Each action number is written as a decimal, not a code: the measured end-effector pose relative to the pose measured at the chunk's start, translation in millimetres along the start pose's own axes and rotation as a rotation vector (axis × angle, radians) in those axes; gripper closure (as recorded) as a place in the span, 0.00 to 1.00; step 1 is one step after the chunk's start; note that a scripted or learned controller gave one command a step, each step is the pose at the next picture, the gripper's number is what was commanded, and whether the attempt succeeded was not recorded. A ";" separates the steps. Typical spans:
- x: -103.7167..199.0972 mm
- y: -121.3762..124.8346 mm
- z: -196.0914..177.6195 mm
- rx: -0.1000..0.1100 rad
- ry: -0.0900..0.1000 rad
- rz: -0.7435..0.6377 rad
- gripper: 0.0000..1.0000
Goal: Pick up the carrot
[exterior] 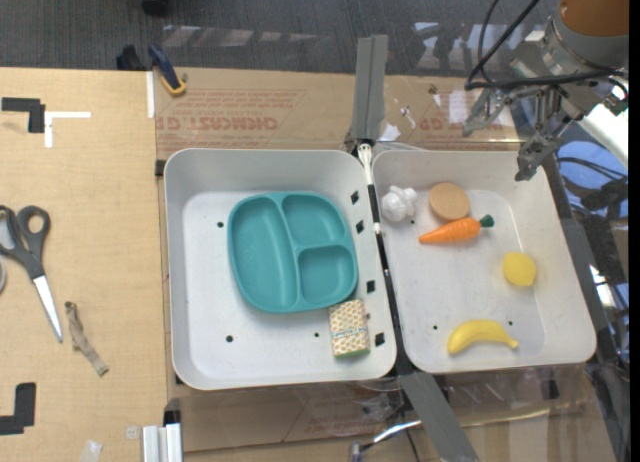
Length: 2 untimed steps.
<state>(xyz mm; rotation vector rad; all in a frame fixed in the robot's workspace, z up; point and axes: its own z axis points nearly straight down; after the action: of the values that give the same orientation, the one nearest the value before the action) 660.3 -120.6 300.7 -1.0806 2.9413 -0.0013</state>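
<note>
The orange carrot [452,231] with a green stem end lies in the right bin [560,250], near its back, pointing left. My gripper [506,140] hangs above the back right edge of that bin, up and to the right of the carrot and well apart from it. Its fingers [529,161] stand open with nothing between them.
The right bin also holds a round tan piece [449,200], a white lump [399,204], a yellow lemon [519,269] and a banana [481,336]. In the left bin [190,280] lie a teal divided plate [294,251] and a small box [350,329]. Scissors [32,262] rest on the bench at left.
</note>
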 end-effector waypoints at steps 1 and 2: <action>-18.5 45.4 108.2 -0.003 0.002 -0.124 0.00; 27.4 47.5 207.3 0.000 0.004 0.516 0.00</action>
<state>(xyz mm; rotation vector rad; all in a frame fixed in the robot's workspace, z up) 610.3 -101.7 93.0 -0.2948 3.1238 -0.0005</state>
